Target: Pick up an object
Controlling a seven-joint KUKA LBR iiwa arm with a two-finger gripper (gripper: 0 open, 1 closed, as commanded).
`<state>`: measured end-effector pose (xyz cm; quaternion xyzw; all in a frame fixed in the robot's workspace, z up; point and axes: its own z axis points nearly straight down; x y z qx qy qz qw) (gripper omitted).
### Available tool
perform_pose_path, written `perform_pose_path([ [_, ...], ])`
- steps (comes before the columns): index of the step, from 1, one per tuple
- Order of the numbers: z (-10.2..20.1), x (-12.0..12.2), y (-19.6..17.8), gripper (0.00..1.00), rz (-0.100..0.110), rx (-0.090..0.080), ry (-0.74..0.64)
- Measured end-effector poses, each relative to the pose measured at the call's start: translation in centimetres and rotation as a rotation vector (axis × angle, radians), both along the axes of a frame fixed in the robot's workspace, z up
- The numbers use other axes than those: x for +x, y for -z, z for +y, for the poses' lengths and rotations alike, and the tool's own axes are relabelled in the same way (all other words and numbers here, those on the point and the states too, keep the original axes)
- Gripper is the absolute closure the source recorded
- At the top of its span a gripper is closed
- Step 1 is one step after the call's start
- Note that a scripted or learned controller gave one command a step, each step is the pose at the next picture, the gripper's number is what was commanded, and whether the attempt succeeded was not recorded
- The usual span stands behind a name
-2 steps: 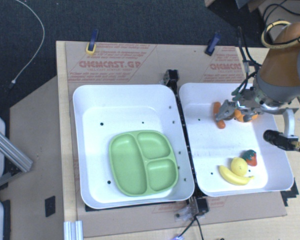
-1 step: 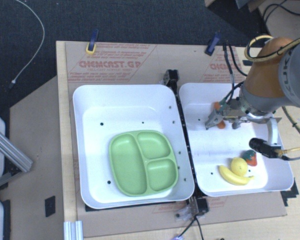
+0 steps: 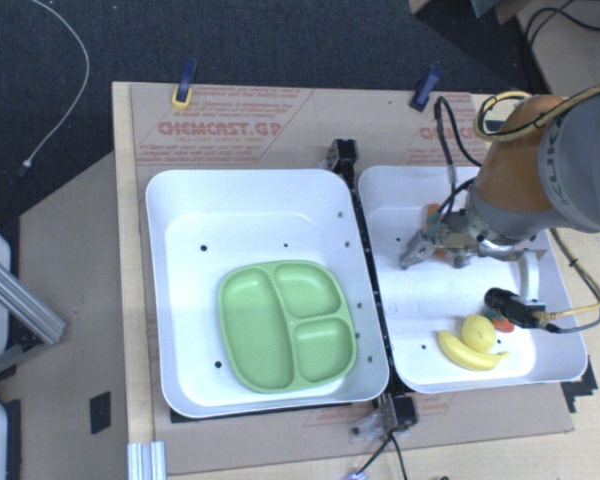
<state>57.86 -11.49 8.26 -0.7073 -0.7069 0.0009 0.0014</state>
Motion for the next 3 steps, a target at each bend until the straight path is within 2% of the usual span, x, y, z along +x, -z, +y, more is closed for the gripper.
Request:
perform_pose_path([
  [1, 0.0, 0.1, -1.3, 1.00, -0.005, -0.001, 0.000],
  [2, 0.5, 0.6, -5.7, 1.00, -0.008, -0.002, -0.002],
  [3, 0.7, -0.2, -11.7, 1.00, -0.010, -0.002, -0.001],
])
